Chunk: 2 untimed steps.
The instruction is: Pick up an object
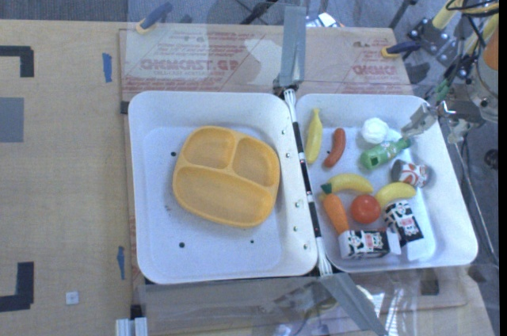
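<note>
Objects for picking, small plastic toy foods, lie clustered in the right white bin: bananas, a carrot, a tomato, a sausage, a green bottle and cow-print cartons. The gripper hovers at that bin's far right edge; its state cannot be told. The approach step is judged in hand; next, descent onto one item is required.
</note>
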Available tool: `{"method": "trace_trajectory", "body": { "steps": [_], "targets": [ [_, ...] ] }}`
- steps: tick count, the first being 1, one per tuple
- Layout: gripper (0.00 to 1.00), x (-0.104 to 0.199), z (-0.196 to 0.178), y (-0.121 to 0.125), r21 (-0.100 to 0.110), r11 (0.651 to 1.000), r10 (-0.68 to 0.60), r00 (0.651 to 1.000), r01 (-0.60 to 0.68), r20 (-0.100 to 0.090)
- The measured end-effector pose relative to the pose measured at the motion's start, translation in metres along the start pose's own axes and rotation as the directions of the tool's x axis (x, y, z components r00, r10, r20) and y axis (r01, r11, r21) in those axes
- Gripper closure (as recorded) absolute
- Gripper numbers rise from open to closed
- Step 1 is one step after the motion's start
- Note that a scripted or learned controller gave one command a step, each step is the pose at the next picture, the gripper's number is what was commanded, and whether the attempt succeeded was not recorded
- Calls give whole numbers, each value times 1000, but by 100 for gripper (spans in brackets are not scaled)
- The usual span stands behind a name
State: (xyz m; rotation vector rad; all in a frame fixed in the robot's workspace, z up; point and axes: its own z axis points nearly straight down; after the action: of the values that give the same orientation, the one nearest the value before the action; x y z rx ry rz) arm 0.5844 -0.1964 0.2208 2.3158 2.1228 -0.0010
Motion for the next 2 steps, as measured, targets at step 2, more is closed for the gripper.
{"method": "trace_trajectory", "body": {
  "steps": [2],
  "targets": [
    [0, 2, 135, -9, -3, 955, -298, 955, 298, 0]
  ]
}}
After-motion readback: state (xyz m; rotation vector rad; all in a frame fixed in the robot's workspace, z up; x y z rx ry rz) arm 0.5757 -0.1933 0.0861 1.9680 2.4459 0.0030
